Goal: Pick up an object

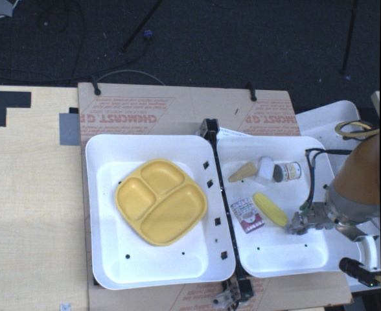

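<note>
Near the right wall of the right bin [317, 264], the gripper [299, 224] sits low, just beside the right end of the yellow corn cob [270, 210]; can't tell whether the claw is released or clenched, and nothing is visibly between it. The cob lies diagonally mid-bin, apart from the red-and-white packet [247, 214] on its left. Toward the bin's far edge: a tan wedge [243, 172], a white cup [265, 168] and a small jar [288, 172] on its side, close together. The yellow divided plate [162, 201] sits alone in the left bin [106, 264]. Risks, my read: approach looks off-centre on the cob, so closing there could clip only the tip and roll or squirt it away; the rounded body likely slips. Proximity to the bin wall could also foul the descent or jam a finger against the floor.
</note>
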`<act>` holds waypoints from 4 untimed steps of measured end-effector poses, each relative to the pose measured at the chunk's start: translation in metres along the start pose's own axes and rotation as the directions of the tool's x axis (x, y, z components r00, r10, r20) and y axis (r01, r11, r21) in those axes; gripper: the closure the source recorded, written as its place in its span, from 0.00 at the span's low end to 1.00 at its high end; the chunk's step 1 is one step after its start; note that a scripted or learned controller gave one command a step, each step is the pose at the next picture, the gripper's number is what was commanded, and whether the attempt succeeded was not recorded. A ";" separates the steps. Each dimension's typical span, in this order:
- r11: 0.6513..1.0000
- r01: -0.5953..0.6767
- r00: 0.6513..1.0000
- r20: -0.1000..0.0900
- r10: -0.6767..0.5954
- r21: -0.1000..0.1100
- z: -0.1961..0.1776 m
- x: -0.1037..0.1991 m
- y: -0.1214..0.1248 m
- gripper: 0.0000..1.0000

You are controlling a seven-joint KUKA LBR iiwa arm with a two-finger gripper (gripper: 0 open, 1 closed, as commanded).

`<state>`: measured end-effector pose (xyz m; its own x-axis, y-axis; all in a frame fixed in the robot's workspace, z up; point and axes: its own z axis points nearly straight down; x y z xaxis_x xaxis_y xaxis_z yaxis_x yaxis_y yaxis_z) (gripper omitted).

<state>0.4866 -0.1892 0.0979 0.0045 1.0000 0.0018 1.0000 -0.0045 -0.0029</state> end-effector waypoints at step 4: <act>1.000 0.009 1.000 0.000 -0.009 0.000 -0.134 0.052 0.016 1.00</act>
<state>0.5036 -0.1372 0.2316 -0.0043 1.0000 0.0023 1.0000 0.0043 -0.0032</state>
